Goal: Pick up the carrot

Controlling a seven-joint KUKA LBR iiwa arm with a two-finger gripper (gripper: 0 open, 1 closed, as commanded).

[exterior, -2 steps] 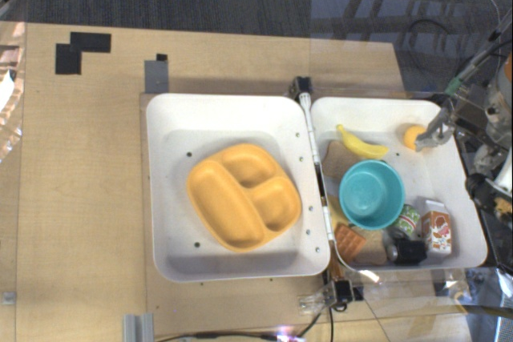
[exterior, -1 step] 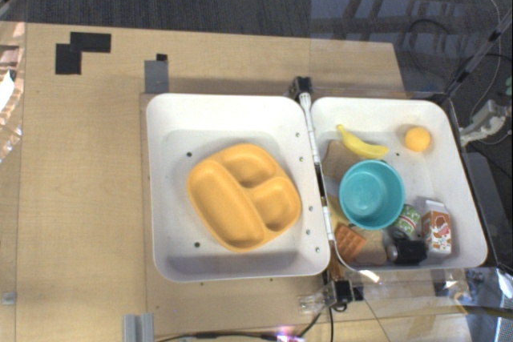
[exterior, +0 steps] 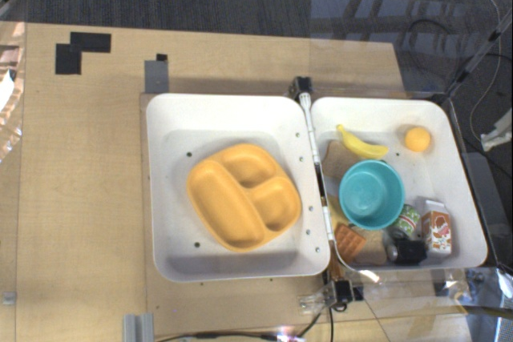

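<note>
1. Camera view checked: two white bins side by side, left bin [exterior: 160, 172] holding a yellow divided plate [exterior: 243, 194], right bin [exterior: 449, 140] crowded.
2. Located the likeliest carrot [exterior: 348, 237]: an orange-brown ridged piece at the near left corner of the right bin, just beside the near left rim of the teal bowl [exterior: 371, 193], possibly tucked slightly under it. Identification tentative; too small to confirm.
3. Also noted in the right bin: banana [exterior: 361, 144] and yellow ball [exterior: 417, 139] on the far side, can [exterior: 409, 220], carton [exterior: 437, 227] and a black item [exterior: 407, 251] on the near right.
4. Tool state: cannot tell whether released or clenched.
5. Step judged: approach not yet begun; carrot untouched on the bin floor.
6. Next move judged to call for a descent into the tight corner between bowl and bin wall, aligned across the carrot's narrow side, without nudging the bowl.
</note>
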